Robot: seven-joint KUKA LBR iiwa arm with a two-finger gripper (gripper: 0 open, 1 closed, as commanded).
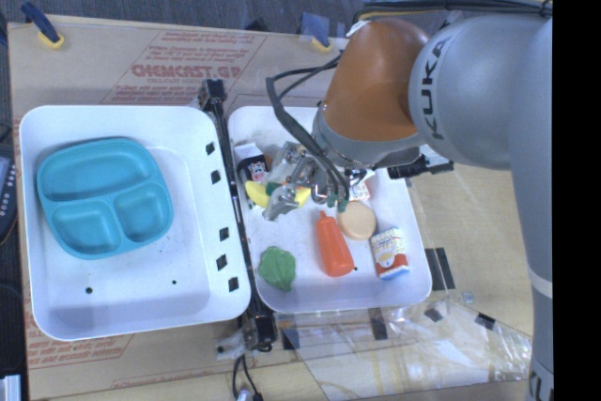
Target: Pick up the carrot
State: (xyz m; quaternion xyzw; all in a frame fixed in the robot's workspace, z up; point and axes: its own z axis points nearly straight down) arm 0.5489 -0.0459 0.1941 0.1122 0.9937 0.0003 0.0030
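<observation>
Two shallow white bins are set side by side on the table (94, 61), which is covered with a printed cardboard sheet. The left bin (113, 296) is occupied by a blue divided tray (103, 194), lying toward its far left part.

The right bin (404, 282) is where everything else is found. The carrot (333, 244) is seen lying flat on the bin floor, a bit right of the bin's middle, its narrow end pointed up toward the hand. Just beside it on the right, a round tan disc-shaped item (357, 222) is touching or nearly touching it; which one, can't be told. Further right, near the bin's right wall, a small white carton with red and blue print (391, 254) is lying. A green leafy-looking lump (277, 268) sits near the front edge, left of the carrot and apart from it. A yellow banana-like piece (258, 194) is partly covered by the hand.

The grey arm with its orange band (376, 84) is reached in from the right, and the hand (286, 197) is positioned low over the bin's upper left area, just above and left of the carrot's tip. Whether the hand is spread or pressed together can't be told, too much clutter and blur there. The carrot is not seen gripped.
</observation>
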